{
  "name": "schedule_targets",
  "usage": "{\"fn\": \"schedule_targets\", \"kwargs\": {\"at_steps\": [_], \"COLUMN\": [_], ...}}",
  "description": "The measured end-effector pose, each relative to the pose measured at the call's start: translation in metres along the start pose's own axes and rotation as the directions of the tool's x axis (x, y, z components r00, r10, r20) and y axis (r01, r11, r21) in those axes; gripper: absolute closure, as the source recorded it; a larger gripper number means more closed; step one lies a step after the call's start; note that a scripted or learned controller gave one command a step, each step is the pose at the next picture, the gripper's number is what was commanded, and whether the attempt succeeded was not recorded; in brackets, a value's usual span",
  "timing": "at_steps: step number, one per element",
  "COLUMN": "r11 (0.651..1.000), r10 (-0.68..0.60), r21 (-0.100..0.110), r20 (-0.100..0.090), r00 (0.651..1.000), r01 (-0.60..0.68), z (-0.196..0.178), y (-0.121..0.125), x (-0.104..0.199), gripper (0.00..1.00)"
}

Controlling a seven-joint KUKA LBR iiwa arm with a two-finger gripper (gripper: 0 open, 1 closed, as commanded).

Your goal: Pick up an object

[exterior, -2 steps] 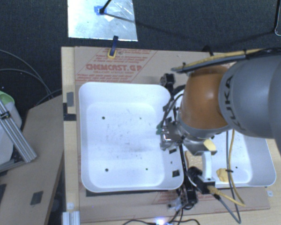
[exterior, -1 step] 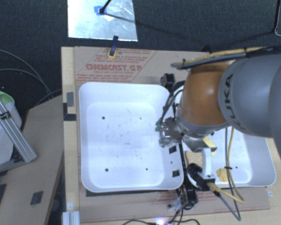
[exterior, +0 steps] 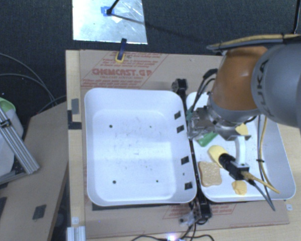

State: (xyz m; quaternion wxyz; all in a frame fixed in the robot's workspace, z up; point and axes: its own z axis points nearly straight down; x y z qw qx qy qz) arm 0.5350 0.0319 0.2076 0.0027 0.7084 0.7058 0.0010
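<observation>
Reaching in from the right, the arm (exterior: 261,79) hangs low over the right bin (exterior: 283,177), its bulk hiding much of that bin. The gripper (exterior: 203,129) sits near the bin's left wall — its state I cannot tell. A green object (exterior: 206,139) peeks out beneath it; toast slice (exterior: 209,173) and yellow pieces (exterior: 239,187) lie nearer the front.

"CHEMCAST G P" on cardboard (exterior: 123,70)
</observation>
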Motion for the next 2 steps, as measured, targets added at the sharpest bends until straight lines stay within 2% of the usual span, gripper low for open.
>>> {"fn": "schedule_targets", "kwargs": {"at_steps": [1, 2], "r11": [1.000, 1.000], "r10": [-0.006, -0.010], "r21": [-0.010, -0.018], "r20": [-0.003, -0.004], "r00": [1.000, 1.000], "r01": [0.006, 0.010], "z": [-0.142, -0.319], "y": [-0.032, -0.007], "x": [-0.021, -0.005], "gripper": [1.00, 1.00]}}
